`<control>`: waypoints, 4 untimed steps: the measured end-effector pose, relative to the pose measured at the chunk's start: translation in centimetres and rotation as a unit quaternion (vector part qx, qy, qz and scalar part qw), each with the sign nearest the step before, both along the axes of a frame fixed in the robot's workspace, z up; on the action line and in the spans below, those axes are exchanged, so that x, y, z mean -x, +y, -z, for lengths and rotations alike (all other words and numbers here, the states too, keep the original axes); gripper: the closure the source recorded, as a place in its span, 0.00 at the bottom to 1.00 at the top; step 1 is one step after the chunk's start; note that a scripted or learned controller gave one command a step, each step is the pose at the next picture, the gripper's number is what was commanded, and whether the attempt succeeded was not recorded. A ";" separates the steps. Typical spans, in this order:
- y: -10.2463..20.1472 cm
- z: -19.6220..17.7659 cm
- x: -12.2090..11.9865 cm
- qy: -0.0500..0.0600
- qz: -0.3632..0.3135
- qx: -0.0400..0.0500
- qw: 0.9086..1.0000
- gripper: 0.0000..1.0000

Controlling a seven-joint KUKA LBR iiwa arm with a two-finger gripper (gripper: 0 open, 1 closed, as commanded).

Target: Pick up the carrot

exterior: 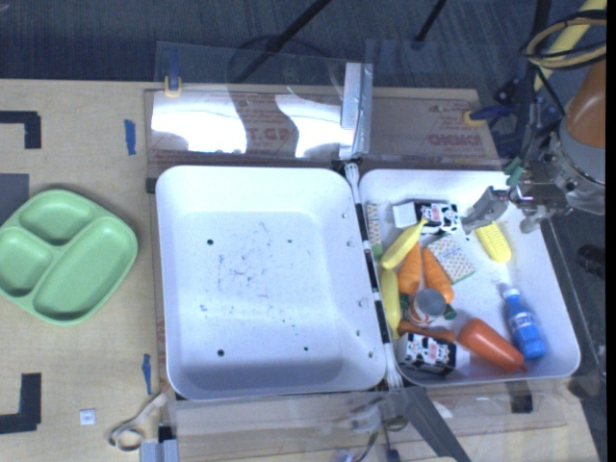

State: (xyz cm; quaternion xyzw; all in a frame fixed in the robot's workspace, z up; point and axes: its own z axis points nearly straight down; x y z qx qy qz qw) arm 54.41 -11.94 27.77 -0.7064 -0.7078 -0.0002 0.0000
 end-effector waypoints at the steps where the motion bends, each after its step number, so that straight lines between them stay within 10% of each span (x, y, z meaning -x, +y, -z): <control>1: 3.8 4.1 0.8 0.000 0.010 0.000 1.000 0.00; 2: 2.7 15.6 1.4 0.000 0.038 0.000 0.999 0.00; 4: 1.0 19.1 -1.1 -0.002 -0.046 -0.001 0.999 0.00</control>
